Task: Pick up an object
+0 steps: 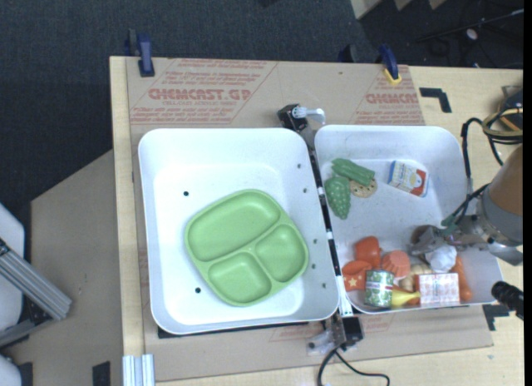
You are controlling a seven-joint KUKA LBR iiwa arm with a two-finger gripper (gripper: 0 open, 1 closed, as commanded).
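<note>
Reaching in from the right edge, the gripper (432, 239) hangs low in the right bin (391, 136) over the toys (399, 276) heaped at lower right; jaw state cannot be told.

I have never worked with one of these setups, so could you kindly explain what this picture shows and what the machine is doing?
The picture comes from one fixed camera above a bench, looking down at a slant. Two shallow white bins sit side by side. The left bin holds a green divided plate. The right bin holds toy foods: green pickles, a small milk carton, a green can, a white wrapped packet and orange-red pieces. The robot arm reaches in from the right; its gripper sits low over the pile at the near end of that bin. I cannot tell whether it holds anything yet.
</note>
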